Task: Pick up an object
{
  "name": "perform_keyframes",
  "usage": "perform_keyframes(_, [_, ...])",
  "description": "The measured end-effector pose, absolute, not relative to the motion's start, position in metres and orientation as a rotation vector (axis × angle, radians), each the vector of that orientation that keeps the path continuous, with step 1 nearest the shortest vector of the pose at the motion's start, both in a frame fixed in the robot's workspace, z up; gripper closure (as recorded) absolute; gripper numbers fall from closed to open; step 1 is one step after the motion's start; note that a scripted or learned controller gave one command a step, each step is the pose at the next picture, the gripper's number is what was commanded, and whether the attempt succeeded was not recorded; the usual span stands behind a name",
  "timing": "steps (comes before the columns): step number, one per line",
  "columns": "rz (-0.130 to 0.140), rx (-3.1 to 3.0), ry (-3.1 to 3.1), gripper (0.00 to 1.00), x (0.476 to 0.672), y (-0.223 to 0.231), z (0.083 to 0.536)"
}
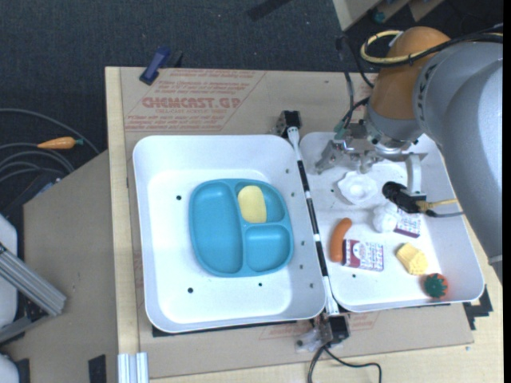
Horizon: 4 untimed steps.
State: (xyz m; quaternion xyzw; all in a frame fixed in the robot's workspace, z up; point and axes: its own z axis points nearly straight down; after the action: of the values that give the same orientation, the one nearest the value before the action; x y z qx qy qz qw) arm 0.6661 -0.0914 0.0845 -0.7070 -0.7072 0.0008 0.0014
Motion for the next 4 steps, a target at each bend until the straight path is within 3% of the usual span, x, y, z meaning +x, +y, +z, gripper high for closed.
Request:
perform_keyframes(1, [0.001,-2.220,-2.221,1.00,0.667,-0.091,0.095])
perform_keyframes(2, [0.001,-2.220,-2.221,0.00,0.667,-0.091,0.095])
perform_keyframes(3, [0.003,-2.220,-2.220,0.00,0.666,-0.092,0.085])
perform_keyframes(4, [0.000,-2.220,-2.222,1.00,0.667,-0.091,0.095])
